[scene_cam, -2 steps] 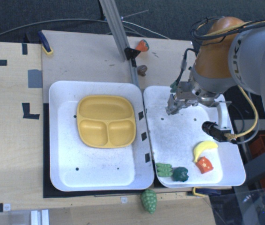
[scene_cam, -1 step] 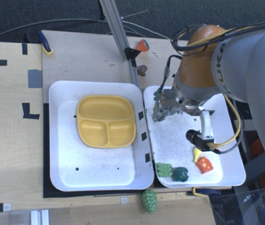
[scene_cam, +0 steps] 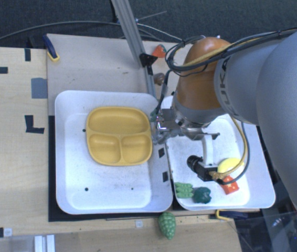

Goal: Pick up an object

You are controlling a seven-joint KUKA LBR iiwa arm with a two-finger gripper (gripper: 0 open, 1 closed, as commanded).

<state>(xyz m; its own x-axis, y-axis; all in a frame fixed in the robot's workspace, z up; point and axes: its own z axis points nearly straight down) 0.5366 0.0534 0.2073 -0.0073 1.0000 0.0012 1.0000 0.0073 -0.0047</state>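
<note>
A yellow divided plate (scene_cam: pixel 119 135) lies in the left bin (scene_cam: pixel 70 193), toward its upper right. My gripper (scene_cam: pixel 160 126) hangs under the orange-banded wrist, over the divide between the two bins, right beside the plate's right rim. In the right bin (scene_cam: pixel 258 193), two green toy pieces (scene_cam: pixel 184 189) (scene_cam: pixel 202 195) rest at the front left corner. A small red-orange block (scene_cam: pixel 231 187) and a rounded yellow object (scene_cam: pixel 227 165) lie a little to their right. I see nothing between the gripper's fingers, and the wrist hides much of the right bin's far half.
A green bumpy toy (scene_cam: pixel 167 224) lies outside the bins on the bench's front edge. A slanted metal post (scene_cam: pixel 130 25) rises behind the bins, with a small orange thing (scene_cam: pixel 159 50) beside its base. The grey arm covers the right side.
</note>
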